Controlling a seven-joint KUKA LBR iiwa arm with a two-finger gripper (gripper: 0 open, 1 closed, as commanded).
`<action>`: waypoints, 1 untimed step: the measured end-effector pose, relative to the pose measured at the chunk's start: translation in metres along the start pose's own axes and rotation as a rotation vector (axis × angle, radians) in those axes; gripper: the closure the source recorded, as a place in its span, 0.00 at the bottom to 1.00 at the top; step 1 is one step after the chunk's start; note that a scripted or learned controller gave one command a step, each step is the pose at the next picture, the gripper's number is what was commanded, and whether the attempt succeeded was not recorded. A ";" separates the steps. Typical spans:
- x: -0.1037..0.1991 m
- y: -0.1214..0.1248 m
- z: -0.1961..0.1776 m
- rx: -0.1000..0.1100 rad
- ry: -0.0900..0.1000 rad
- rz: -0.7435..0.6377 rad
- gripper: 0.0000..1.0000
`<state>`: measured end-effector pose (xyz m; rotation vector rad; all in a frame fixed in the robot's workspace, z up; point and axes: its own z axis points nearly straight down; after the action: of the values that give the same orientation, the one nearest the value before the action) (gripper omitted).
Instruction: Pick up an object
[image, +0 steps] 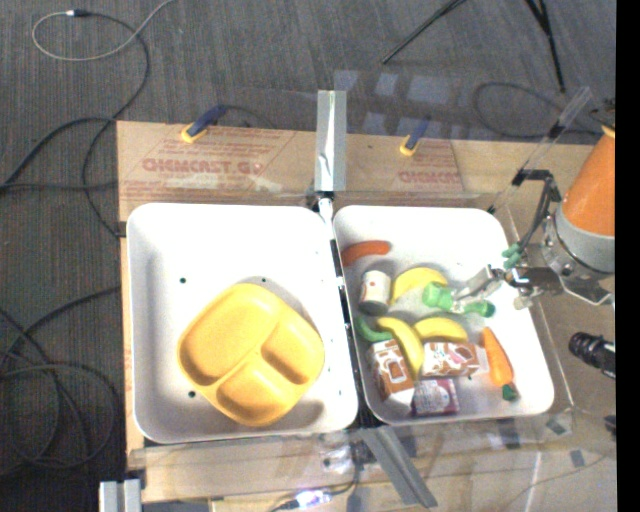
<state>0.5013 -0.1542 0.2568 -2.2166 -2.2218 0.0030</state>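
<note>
The right bin (500, 225) holds a heap of small objects. Among them are a red sausage (366, 251), a small white-and-brown can (374, 289), a yellow rounded piece (418, 281), a green toy (437, 296), a yellow banana (440, 328), an orange carrot (497, 361) and brown and pink snack packs (432, 366). My gripper (485, 286) hangs low over the right side of this bin, just right of the green toy and above the banana. The grey arm with its orange band (590, 190) comes in from the right.
The left bin (160, 235) holds a yellow divided plate (252, 351) at its front middle. A metal divider post (329, 140) stands behind the seam between the bins. Cardboard lies under both bins, and cables run across the floor behind.
</note>
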 end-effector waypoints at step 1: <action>-0.032 0.001 0.154 -0.002 0.001 -0.083 0.00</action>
<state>0.5014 -0.1858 0.1023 -2.1233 -2.3118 0.0004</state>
